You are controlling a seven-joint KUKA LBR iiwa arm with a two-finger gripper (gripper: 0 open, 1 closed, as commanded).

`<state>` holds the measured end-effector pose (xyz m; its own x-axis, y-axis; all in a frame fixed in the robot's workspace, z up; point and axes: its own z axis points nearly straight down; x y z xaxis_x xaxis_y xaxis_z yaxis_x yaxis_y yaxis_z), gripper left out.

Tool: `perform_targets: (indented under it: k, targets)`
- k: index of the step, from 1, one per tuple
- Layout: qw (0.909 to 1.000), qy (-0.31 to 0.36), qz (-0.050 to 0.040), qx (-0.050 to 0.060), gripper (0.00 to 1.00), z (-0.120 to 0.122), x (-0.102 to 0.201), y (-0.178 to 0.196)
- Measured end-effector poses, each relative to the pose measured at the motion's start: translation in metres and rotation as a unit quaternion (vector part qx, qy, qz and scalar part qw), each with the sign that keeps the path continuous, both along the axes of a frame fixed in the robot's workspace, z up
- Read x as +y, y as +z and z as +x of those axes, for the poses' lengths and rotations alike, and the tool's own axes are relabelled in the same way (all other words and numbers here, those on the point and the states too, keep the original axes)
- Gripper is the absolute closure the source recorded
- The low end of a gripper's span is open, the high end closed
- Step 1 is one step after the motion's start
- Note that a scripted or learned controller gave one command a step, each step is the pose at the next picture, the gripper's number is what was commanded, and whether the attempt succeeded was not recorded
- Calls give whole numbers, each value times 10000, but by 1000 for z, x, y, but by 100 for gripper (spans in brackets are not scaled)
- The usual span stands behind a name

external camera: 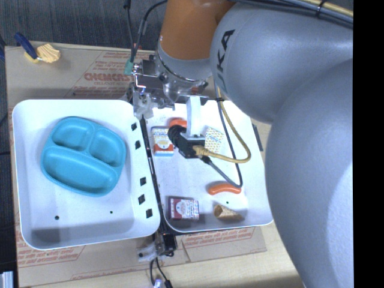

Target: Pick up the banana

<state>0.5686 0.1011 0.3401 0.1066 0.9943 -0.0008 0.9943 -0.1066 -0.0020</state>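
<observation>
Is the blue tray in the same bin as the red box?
No, the blue tray lies in one bin, the red box in the bin beside it.

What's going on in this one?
The grey arm reaches in from the right, and its claw sits at the far edge of the right bin, close to the wall it shares with the left bin. I cannot see anything held in it. The right bin holds a small carton, an orange piece and a dark red box. The left bin holds a blue divided tray.
</observation>
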Motion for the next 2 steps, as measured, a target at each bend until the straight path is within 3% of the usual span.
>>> perform_targets:
  k: [1,2]
  targets:
    - [9988,-499,-2,-2,100,-4,-90,58]
    - [9998,191,3,27,100,-31,-19,-76]
